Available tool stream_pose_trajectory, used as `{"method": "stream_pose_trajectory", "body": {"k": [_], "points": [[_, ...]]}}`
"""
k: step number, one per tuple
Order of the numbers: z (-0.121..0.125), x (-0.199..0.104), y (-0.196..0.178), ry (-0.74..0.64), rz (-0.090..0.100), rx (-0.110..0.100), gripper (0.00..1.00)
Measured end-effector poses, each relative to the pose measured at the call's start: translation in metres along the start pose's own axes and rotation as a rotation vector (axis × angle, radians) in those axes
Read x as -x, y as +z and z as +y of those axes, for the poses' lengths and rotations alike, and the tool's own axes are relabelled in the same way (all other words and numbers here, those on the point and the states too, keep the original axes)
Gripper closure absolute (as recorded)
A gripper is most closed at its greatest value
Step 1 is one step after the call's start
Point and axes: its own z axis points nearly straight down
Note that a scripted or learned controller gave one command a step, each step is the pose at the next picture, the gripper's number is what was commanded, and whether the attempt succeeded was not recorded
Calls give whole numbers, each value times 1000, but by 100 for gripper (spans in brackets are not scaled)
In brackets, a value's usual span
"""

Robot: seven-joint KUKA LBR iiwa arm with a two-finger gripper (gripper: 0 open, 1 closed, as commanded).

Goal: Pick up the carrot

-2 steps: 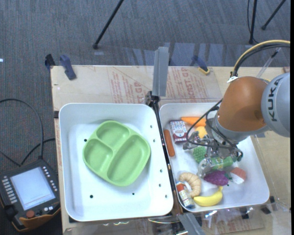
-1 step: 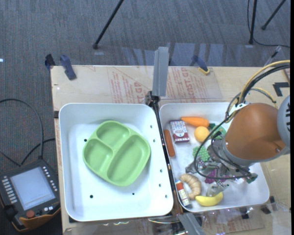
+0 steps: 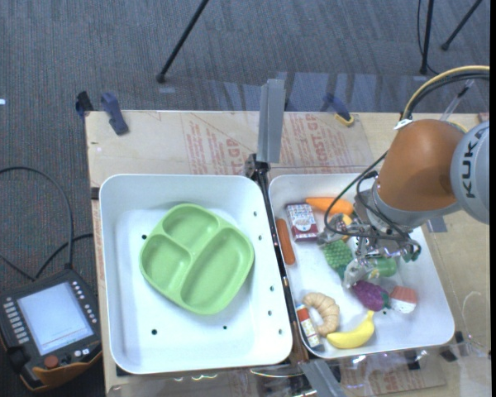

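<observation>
Two bins; left [image 3: 116, 222] holds green plate [image 3: 197, 257], right carrot [image 3: 329, 205]; tool [image 3: 372, 251] state unclear.

The arm [image 3: 422, 168] hides part of the carrot [image 3: 324, 204]; gripper [image 3: 372, 251] fingers too cluttered to tell

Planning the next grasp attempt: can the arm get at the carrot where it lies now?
Probably yes. The carrot lies at the far side of the right bin, bare on top, with the red packet beside it. The gripper hangs just nearer the camera, over the other toys, so a short move should bring it there.
</observation>
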Motion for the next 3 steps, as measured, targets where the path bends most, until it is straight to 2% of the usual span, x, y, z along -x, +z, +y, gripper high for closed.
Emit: {"method": "stream_pose_trajectory", "body": {"k": [1, 2, 3], "points": [[-34, 49, 0, 177, 0, 0, 0], [-34, 49, 0, 177, -1, 0, 0], [-34, 49, -8, 179, -1, 2, 100]]}}
